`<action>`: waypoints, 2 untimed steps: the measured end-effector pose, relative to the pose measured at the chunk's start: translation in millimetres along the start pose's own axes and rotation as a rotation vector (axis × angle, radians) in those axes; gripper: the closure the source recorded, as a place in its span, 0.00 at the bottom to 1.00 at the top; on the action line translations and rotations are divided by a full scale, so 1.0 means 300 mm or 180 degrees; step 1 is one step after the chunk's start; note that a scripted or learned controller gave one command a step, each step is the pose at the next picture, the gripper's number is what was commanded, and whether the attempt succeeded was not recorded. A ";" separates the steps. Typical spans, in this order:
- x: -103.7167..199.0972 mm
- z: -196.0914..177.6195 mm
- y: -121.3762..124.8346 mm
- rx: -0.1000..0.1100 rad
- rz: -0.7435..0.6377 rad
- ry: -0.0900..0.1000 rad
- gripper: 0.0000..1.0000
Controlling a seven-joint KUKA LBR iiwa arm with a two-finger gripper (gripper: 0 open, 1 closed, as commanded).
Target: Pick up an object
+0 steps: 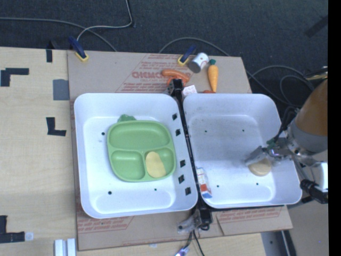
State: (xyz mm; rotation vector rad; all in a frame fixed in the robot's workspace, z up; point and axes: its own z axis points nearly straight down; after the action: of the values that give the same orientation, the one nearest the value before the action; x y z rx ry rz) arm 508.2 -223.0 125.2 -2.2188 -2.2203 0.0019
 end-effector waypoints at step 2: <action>0.006 0.083 0.030 -0.0042 -0.0012 0.0006 1.00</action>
State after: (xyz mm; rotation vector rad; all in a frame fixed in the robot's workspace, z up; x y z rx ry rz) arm 517.2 -221.1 100.4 -2.2202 -2.2302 -0.0150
